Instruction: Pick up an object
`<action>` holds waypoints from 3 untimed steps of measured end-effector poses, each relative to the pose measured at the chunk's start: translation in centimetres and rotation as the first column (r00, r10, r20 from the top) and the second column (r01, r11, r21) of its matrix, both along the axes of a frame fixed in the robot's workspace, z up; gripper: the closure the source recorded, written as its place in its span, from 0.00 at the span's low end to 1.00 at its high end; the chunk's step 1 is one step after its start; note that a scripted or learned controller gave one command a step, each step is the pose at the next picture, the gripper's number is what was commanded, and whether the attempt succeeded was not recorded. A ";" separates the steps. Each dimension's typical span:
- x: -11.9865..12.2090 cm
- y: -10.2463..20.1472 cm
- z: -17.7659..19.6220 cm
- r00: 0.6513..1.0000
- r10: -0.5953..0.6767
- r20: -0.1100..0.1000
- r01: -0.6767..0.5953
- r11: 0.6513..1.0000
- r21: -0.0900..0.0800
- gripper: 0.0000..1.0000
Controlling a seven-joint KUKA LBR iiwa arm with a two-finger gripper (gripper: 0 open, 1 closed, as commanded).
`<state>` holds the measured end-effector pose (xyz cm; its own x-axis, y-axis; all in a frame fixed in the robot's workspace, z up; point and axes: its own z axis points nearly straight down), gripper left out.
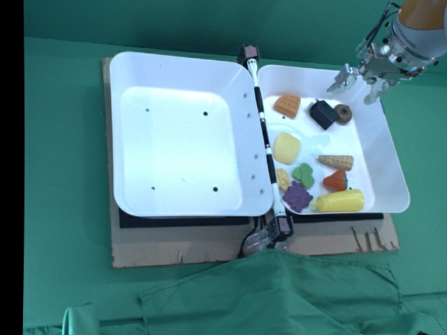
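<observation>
The right bin (391, 166) holds several toy foods: an orange waffle piece (288, 105), a black block (323, 114), a brown doughnut (343, 113), a pale yellow lump (286, 147), a cone (336, 162), green leaves (303, 174), a red-orange piece (336, 181), a purple cluster (297, 197) and a yellow bottle shape (340, 201). My gripper (357, 86) hangs open above the bin's far right corner, just beyond the black block and doughnut, with nothing between its fingers.
The left bin (181, 142) lies beside the right one, joined by a black and white bar (262, 131). Both rest on cardboard (174, 250) over green cloth. Bunched green fabric (279, 299) lies at the front.
</observation>
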<state>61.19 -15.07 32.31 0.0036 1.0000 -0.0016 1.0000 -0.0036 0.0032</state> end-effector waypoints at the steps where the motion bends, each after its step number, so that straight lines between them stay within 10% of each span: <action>1: -5.5 0.6 -8.8 1.000 -0.002 -0.011 0.002 1.000 0.002 0.00; 2: -2.5 0.4 -14.2 1.000 0.001 0.002 -0.001 1.000 -0.001 0.00; 3: 6.4 1.0 -13.9 1.000 0.004 0.011 -0.004 1.000 -0.003 0.00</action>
